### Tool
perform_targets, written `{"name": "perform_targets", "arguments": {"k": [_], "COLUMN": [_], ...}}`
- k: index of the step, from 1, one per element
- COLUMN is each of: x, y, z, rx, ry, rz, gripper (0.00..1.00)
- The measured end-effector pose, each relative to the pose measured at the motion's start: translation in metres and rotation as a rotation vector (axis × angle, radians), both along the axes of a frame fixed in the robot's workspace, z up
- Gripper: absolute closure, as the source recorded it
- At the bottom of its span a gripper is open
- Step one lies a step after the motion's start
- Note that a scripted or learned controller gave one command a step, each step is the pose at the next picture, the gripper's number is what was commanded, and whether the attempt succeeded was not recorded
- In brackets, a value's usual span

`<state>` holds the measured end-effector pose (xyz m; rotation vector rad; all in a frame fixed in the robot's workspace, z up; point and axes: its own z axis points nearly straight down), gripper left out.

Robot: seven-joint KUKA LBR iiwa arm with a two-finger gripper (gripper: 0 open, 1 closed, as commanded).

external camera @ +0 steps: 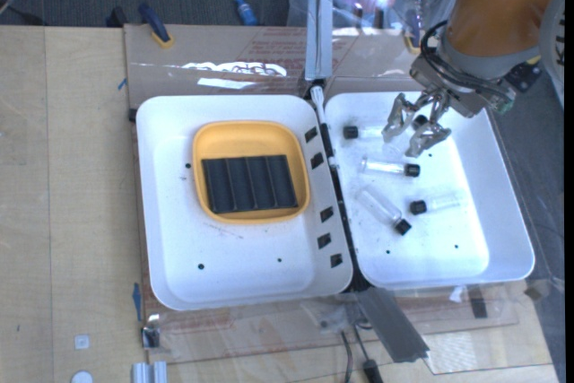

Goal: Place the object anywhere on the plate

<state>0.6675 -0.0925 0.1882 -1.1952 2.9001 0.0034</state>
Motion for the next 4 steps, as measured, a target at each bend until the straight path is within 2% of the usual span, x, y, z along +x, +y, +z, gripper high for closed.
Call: {"name": "perform_targets", "arguments": {"k": [1, 2, 3, 4], "x": [0.001, 0.0, 0.0, 0.0], "y": [-0.008, -0.027, -0.031, -0.068], "z": [0.079, -0.028, 0.091, 0.185], "rx": [-0.001, 0.0, -0.003, -0.004], "ry": [-0.007, 0.0, -0.006, -0.006], "rz": [0.239, 0.589, 0.77, 0.993], "gripper": [1.0, 1.0, 1.0, 1.0]}}
